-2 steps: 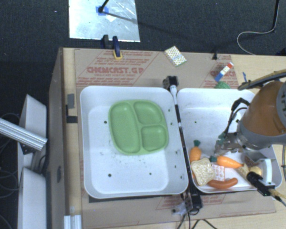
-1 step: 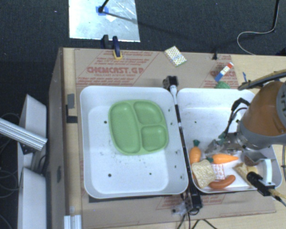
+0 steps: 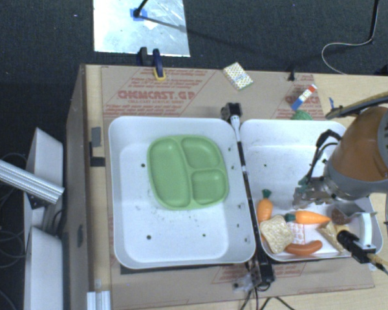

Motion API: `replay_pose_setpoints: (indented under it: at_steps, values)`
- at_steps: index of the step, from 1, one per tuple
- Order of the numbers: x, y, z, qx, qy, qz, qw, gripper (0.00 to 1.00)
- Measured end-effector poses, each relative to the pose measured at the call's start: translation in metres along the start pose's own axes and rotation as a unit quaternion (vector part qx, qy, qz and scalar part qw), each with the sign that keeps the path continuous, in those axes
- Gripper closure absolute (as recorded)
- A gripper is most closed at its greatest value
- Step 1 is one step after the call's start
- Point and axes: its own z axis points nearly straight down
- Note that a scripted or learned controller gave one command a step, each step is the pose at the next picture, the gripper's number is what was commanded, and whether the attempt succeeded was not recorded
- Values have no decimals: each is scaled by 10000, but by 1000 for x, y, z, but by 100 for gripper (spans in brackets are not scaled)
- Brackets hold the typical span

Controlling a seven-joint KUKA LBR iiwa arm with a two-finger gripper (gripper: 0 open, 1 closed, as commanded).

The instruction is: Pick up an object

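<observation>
The arm hid part of the right bin [image 3: 271, 141], and the gripper [image 3: 308, 196] was too blurred to read. Toy food clustered at its six o'clock: a carrot [image 3: 312, 217], a sausage [image 3: 303, 248], bread [image 3: 276, 233]. A green divided plate [image 3: 186, 171] lay at nine o'clock.

Dark carpeted floor [image 3: 39, 37], shiny metal sheet [image 3: 141, 18] lying on it, brown cardboard-topped bench [image 3: 181, 92], black cable [image 3: 368, 31] trailing across floor

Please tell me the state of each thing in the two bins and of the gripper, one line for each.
green plate: lying flat in the left bin, nothing on it
carrots: lying in the right bin
bread slice: lying flat
sausage: lying flat
gripper: low above the toy food, holding nothing visible
</observation>
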Motion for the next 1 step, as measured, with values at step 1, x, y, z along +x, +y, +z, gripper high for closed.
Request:
replay_pose_setpoints:
  at_steps: [1]
  values:
    - [0, 0, 0, 1, 1, -1, 10000, 0]
